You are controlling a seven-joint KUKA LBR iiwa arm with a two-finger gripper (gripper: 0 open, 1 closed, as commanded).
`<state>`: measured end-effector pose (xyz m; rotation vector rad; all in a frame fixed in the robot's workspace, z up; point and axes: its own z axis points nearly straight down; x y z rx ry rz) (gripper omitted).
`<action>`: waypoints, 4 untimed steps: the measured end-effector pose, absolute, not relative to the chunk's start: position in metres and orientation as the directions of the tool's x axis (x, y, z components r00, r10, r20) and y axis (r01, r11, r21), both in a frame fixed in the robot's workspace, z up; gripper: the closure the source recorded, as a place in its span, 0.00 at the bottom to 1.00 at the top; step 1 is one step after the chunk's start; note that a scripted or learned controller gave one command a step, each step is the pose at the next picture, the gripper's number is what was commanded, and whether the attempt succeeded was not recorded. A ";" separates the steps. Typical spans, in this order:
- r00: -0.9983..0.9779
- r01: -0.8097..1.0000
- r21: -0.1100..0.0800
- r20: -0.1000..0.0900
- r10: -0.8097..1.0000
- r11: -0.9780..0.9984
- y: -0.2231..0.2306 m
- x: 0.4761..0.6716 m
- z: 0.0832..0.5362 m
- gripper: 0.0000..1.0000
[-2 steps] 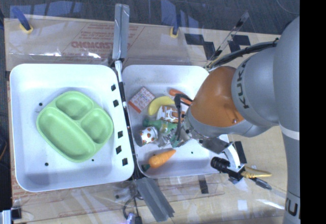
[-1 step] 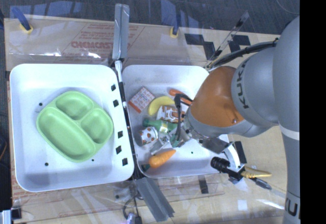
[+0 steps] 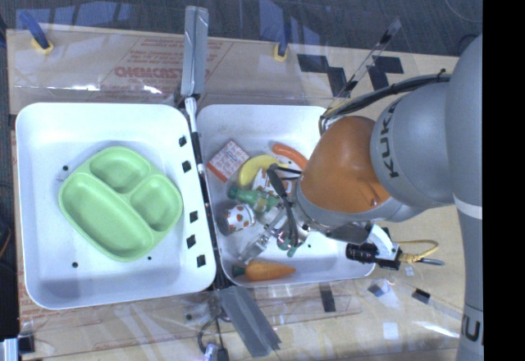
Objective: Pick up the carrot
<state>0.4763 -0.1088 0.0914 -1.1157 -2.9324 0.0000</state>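
The grey arm with the orange band (image 3: pixel 344 166) reaches in from the right and hangs over the right-hand shallow white bin (image 3: pixel 246 117), its wrist covering much of that bin's right half. The two-finger gripper (image 3: pixel 275 232) sits low among the clutter in the bin's middle, and thin metal parts there make it impossible to tell whether the jaws are spread or closed, or whether anything lies between them.

The small orange carrot (image 3: pixel 269 271) lies on the bin floor at the near edge, close against the near wall and just near of the gripper, apart from it as far as the view allows. Its long axis runs roughly left to right, along that wall; the thicker end seems to be at the left and the thinner end points right, though this is hard to judge. Lying flat against the wall, it probably leaves little room for a finger on its near side.

Farther back in the same bin lie a yellow banana-shaped toy (image 3: pixel 254 168), a small red-and-white packet (image 3: pixel 228 158), another orange-red curved piece (image 3: pixel 289 153) and a white round piece with red spots (image 3: pixel 238 218).

The left-hand white bin (image 3: pixel 49 125) holds a pale green plastic divided plate (image 3: pixel 119 202), well apart from the work.
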 end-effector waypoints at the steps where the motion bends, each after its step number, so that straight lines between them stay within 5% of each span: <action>1: -0.750 0.662 -0.001 0.003 0.662 0.750 -0.109 0.477 0.101 1.00; 2: -0.750 0.662 -0.001 0.003 0.662 0.750 -0.109 0.477 0.101 0.00; 4: -0.992 0.121 0.001 -0.024 0.121 0.993 -0.155 0.484 0.097 0.00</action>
